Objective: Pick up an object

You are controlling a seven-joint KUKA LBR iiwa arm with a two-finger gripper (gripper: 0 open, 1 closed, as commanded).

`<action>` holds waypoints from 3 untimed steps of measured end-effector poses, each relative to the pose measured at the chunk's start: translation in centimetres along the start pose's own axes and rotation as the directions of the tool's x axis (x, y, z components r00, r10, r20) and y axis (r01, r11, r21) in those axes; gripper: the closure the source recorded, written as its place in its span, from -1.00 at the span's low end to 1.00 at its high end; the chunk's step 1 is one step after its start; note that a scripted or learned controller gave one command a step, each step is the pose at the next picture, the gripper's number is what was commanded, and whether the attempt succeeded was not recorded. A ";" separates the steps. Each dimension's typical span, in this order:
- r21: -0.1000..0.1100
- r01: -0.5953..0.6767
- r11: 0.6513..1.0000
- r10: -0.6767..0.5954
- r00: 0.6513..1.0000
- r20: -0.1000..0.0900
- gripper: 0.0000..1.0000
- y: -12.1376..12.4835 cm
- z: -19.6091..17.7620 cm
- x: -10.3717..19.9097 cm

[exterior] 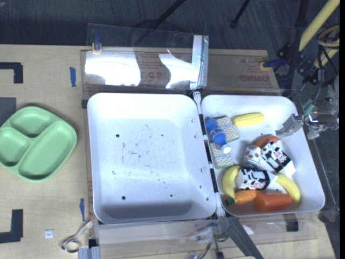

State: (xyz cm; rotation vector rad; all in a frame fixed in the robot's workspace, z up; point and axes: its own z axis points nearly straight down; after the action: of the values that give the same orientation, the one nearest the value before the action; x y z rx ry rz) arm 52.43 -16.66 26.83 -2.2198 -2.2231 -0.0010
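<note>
The right white bin (pixel 312 166) holds a heap of small objects. A yellow oblong piece (pixel 248 119) lies near its back wall. A blue bottle (pixel 215 132) rests on a speckled pad (pixel 225 144) at the bin's left side. Toward the front lie a banana (pixel 230 181), black-and-white cow-patterned items (pixel 276 156), an orange carrot (pixel 245 197) and a red-orange piece (pixel 275 200). My gripper (pixel 291 125) reaches in over the bin's right back corner, above and to the right of the heap, touching none of it. Nothing shows in its grasp.
The left white bin (pixel 102 112) sits beside the right one, sharing a middle rim. A green divided plate (pixel 35 142) lies on the bench at far left. A clear plastic panel (pixel 145 58) stands behind the bins. Cables and stands crowd the back right.
</note>
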 end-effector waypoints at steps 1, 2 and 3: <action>-0.003 0.046 0.999 -0.046 0.999 0.002 -1.00 2.7 -5.9 -5.8; 0.000 -0.091 0.996 0.091 0.996 0.000 -1.00 -4.5 7.8 -5.8; -0.001 0.127 0.992 -0.127 0.992 0.000 -1.00 1.6 16.5 -2.3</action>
State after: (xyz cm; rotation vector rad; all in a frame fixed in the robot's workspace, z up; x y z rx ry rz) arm 54.06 -18.99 10.36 -2.0746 -2.3604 -0.0021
